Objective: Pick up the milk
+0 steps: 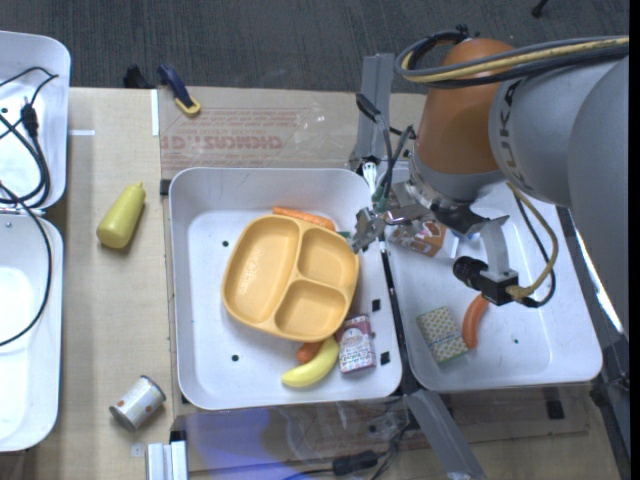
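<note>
Pink-red milk carton (356, 347) lies in left bin (190, 298), long axis roughly vertical in view, beside banana (311, 367), below yellow tray (290, 276). Gripper (372, 226) at bin divider; grip state unclear.

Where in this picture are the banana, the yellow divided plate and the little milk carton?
banana (311, 367): camera view, middle of its curved body.
yellow divided plate (262, 265): camera view, floor of its largest compartment.
milk carton (356, 348): camera view, its front face.
</note>
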